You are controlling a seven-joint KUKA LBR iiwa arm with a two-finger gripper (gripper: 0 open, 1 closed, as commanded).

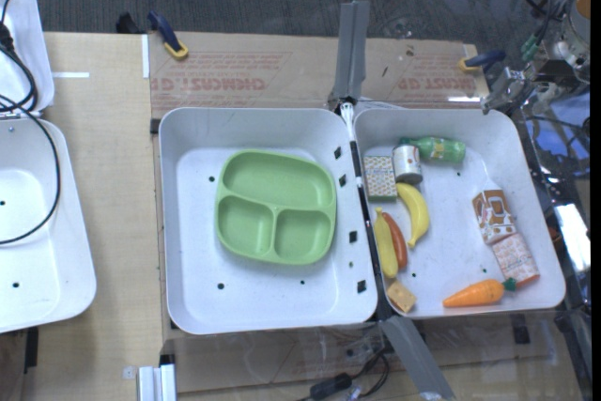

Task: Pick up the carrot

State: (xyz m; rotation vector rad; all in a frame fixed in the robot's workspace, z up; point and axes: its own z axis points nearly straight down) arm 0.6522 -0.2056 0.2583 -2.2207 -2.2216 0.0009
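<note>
The carrot (476,294) lies in the right bin (529,166), near its front right corner. Its long axis runs almost left to right, tilted slightly: the pointed tip aims left and a little toward the front edge, while the thick end with the green stub (510,284) sits at the right, slightly higher in view. The stub is just beside the lower end of a pink packet (515,259), and a brown and white packet (492,214) lies above that.

Further left in the same bin, two bananas (416,213) lie lengthwise with a red sausage (398,242) between them. A checked block (379,177), a tin (407,162) and a green bottle (438,148) sit near the back, and a small tan piece (402,298) rests by the front left corner.

The left bin (188,277) holds a green divided plate (276,206).

The claw (512,91) hangs at the back right corner of the right bin, well apart from the carrot; whether it is spread or pressed together cannot be told.
</note>
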